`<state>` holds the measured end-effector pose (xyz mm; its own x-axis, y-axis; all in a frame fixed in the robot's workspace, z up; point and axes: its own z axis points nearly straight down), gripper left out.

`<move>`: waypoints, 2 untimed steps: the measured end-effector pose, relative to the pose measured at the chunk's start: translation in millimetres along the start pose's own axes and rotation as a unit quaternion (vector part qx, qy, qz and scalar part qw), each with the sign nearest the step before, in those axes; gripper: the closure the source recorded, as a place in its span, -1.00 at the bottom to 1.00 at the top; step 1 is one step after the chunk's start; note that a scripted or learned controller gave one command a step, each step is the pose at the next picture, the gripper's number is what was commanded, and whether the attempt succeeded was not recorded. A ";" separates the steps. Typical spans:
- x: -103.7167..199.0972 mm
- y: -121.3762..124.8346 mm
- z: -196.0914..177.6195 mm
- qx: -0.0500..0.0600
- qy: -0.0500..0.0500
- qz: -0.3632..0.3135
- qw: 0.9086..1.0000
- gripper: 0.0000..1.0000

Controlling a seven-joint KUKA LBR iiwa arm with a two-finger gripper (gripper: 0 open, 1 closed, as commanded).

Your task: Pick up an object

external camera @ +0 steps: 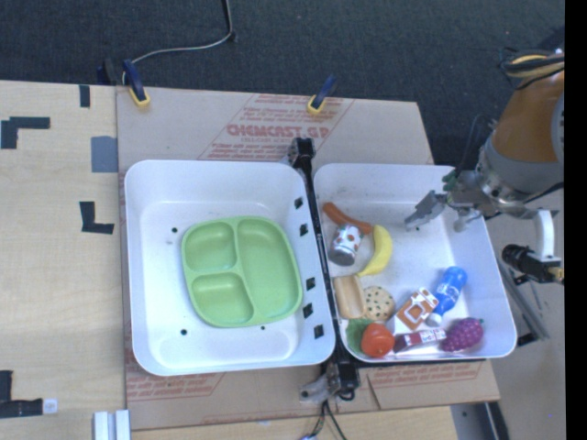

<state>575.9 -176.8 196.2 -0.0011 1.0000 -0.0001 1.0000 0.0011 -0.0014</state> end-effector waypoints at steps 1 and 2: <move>49.4 21.4 82.3 0.001 0.001 0.000 1.000 -1.00; 55.0 37.0 109.2 -0.003 -0.005 0.002 1.000 -1.00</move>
<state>612.7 -121.8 87.0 0.0033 0.9999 -0.0103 1.0000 -0.0032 0.0050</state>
